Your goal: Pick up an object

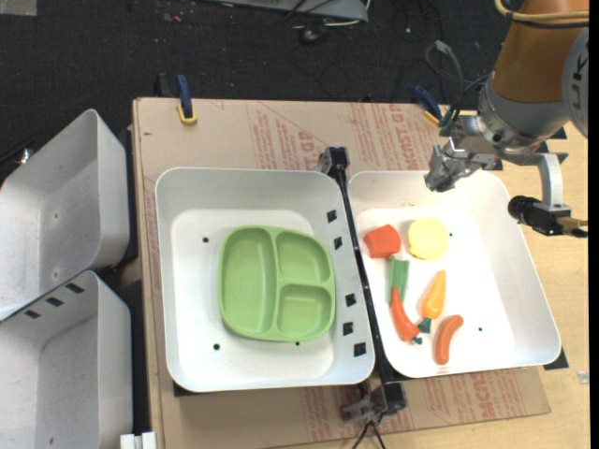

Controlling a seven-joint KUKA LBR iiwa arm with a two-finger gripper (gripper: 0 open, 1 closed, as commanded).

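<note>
The right bin (510,279) holds a red-orange block (382,241), a pale yellow round piece (428,238), a green-stemmed red chilli (401,305), a small orange carrot-like piece (432,296) and an orange-red sausage shape (446,337). My gripper (442,177) hangs over the far edge of the right bin, above and behind the yellow piece, with nothing visibly between its fingers. The grey and orange arm (538,54) comes down from the upper right.
The left bin (187,251) carries a green divided plate (277,283). Two spare white bins (56,251) sit off the bench at the left. A black divider (351,251) runs between the two bins. Clamps (186,101) hold the cardboard base at the back.
</note>
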